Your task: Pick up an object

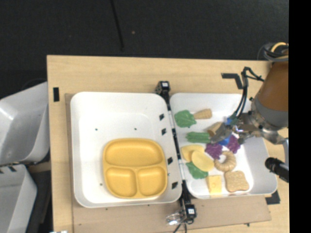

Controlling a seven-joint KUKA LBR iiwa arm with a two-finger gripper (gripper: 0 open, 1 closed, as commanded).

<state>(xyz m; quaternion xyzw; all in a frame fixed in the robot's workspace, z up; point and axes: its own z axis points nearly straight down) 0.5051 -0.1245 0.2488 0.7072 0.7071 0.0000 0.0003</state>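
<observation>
The arm (274,93) comes in from the right, and the frame edge cuts off most of it; what shows is the orange band and the grey wrist below it, leaning down and left over the right bin (252,183). The gripper (227,129) sits low among the toy food, dark and blurred, and whether it is spread or pressed together cannot be told. No item is clearly seen between its tips. Black cables loop above the wrist.

Just under the gripper lie purple grapes (214,149) and a small blue piece (224,141), both partly covered by the gripper's body, so their outlines are hard to read. A tan piece (214,128) lies just left of the gripper, touching or nearly so; which cannot be made out.

Elsewhere in the right bin: a green leaf (183,118) and a tan roll (203,113) near the far side, a second green piece (197,136) at the middle, a pale yellow slice (200,159) overlapping another green piece (196,171), a pretzel (225,162), a yellow cheese block (214,183) and a toast slice (236,181) at the near side.

The left bin (87,130) holds a yellow divided tray (135,168), upright, with three compartments. Both bins rest on the wooden counter (58,72), whose near edge is cut off.
</observation>
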